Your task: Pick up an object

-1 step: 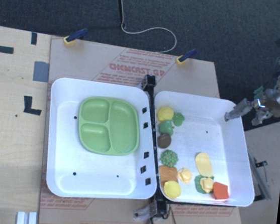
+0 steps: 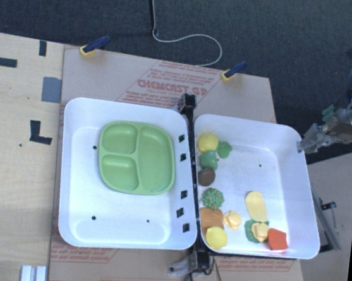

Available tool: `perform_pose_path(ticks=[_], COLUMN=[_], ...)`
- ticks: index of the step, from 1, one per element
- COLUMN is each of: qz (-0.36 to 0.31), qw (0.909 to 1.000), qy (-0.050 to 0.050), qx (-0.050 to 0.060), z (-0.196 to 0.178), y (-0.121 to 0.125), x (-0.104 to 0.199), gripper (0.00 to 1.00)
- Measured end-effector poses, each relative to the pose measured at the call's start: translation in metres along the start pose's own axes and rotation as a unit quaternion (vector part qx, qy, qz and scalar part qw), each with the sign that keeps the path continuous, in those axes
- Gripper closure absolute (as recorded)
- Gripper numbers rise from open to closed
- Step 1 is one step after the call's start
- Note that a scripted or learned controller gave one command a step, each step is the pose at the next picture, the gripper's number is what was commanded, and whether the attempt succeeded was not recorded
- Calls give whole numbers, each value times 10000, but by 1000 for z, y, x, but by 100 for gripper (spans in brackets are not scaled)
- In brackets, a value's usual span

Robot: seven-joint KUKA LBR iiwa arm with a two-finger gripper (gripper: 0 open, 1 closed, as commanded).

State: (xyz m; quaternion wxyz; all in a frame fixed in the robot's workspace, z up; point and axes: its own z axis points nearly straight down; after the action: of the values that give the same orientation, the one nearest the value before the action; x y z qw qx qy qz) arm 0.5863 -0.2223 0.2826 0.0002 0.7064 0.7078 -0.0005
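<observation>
The pincer (image 2: 308,141) sits at the far right of the bench, just off the upper right corner of the right bin (image 2: 289,150), and from this slant I cannot tell how it is set; nothing shows in its grasp. Everything that could be picked up lies to its left and lower down, inside that right bin. Nearest its height, well to its left against the wall between the bins, are a yellow ball (image 2: 208,141) and a green broccoli piece (image 2: 224,150) touching it, with a green lump (image 2: 208,160) and a brown ball (image 2: 206,177) just below them. Farther down that same side lie a second broccoli piece (image 2: 212,198), an orange block (image 2: 211,218) touching it from below, and a yellow lemon (image 2: 216,238) at the bin's lower edge. A small pale yellow piece (image 2: 232,220) sits beside the orange block. Below the pincer and slightly left lies a pale yellow oval (image 2: 256,206), and under it a green and yellow piece (image 2: 256,231) touching a red block (image 2: 277,239). Far to the pincer's left, in the left bin (image 2: 75,156), rests a green divided plate (image 2: 137,157).
</observation>
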Motion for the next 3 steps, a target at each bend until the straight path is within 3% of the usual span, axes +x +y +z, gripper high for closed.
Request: perform_pose_path(ticks=[1,2,3], qz=[-33,-7,-51], qw=[10000,10000,10000], qy=[-6,18,18], qx=[-60,15,-37], z=[-91,-92,-182], y=[58,-29,-105], x=[51,94,189], gripper=[100,100,100])
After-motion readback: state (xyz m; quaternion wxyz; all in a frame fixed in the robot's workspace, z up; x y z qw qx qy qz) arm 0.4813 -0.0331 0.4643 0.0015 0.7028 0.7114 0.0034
